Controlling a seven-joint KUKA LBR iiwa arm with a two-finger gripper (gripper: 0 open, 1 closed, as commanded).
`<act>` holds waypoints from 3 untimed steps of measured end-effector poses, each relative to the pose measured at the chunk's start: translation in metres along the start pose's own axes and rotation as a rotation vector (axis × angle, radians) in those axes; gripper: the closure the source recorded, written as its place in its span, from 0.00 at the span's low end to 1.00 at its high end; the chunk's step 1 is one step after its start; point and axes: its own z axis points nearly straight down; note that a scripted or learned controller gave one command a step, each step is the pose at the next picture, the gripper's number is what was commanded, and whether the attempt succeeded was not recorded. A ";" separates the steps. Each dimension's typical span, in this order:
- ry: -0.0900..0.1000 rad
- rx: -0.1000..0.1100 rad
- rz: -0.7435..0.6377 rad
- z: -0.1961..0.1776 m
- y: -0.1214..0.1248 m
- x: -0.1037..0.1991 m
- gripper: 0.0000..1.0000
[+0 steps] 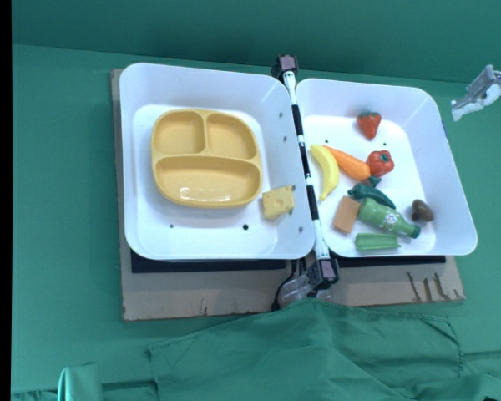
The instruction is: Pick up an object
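The right bin holds several toy foods: a strawberry, a banana, a carrot, a red pepper, an orange block, a green bottle, a brown piece and a green pod. In the left bin lie a yellow divided plate and a cheese wedge. My gripper hovers outside the right bin, past its far right corner at the view's edge, open with only green cloth between its fingers.
A hinge-like divider bar runs between the two bins. The bins rest on a cardboard sheet. Rumpled green cloth covers the near edge of the bench.
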 end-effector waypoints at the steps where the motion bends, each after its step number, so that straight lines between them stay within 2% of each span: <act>1: -0.003 0.000 0.004 0.021 0.058 -0.060 0.00; 2: -0.003 -0.002 -0.003 0.029 0.122 -0.056 0.00; 3: -0.006 -0.009 0.002 0.014 0.119 -0.058 1.00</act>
